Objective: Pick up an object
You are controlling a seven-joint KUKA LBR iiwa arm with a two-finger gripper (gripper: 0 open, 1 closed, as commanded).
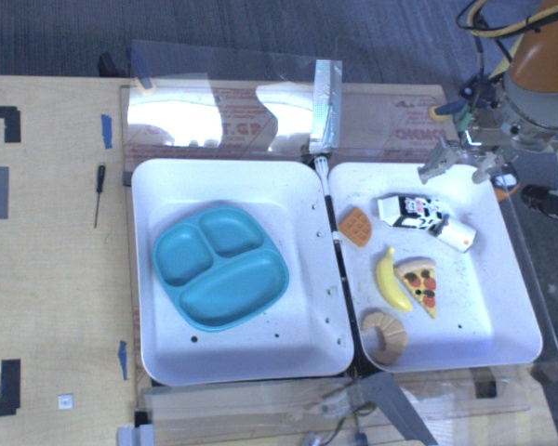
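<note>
The right bin (502, 249) holds a black-and-white milk carton (420, 214) lying on its side, a brown waffle (355, 226), a yellow banana (391, 281), a pizza slice (420, 285) and a tan round wooden piece (384, 334). My gripper (463, 163) hangs over the bin's back right corner, above and to the right of the carton. Its two grey fingers are spread apart with nothing between them.
The left bin (167, 193) carries a blue divided plate (220, 265). A clear plastic wall (260, 114) stands behind both bins. A screwdriver (99, 193) lies on the wooden bench to the left. Cables loop above the arm at the top right.
</note>
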